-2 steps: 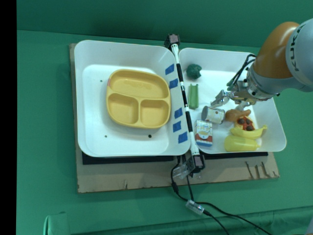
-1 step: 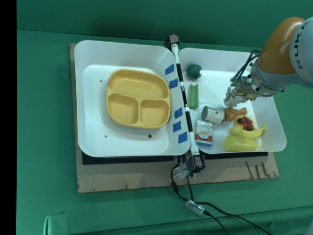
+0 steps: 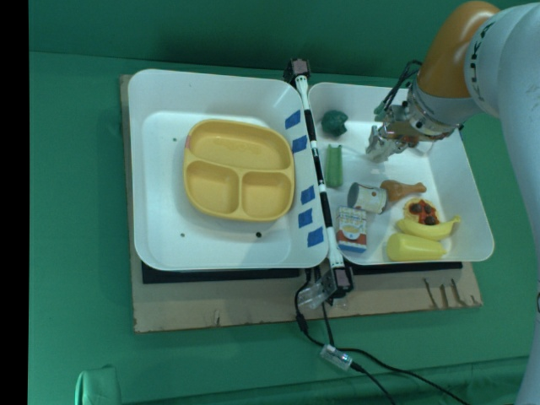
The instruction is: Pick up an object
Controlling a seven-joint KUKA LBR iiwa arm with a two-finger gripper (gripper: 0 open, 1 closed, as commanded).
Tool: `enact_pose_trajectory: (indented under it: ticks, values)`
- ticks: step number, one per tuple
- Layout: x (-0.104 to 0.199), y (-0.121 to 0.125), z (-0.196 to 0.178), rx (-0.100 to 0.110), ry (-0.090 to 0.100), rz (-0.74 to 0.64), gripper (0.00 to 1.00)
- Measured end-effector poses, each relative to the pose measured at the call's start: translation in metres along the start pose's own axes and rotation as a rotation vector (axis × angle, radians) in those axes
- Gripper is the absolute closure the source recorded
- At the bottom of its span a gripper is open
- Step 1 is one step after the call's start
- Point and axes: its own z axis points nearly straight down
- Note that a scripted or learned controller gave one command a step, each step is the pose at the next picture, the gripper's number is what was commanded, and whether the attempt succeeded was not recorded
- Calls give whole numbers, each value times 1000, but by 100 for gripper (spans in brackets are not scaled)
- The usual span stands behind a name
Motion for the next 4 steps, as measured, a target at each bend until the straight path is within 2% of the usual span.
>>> enact_pose_trajectory:
  ticks: [1,2,3,4]
  values:
    - [0,-1,1,2,1,0,0]
    - [16,-71,-2,-4,-2,4,0]
    - [12,-68,-17,-19,-7,11,100]
    - [12,-68,-17,-19,-7,12,0]
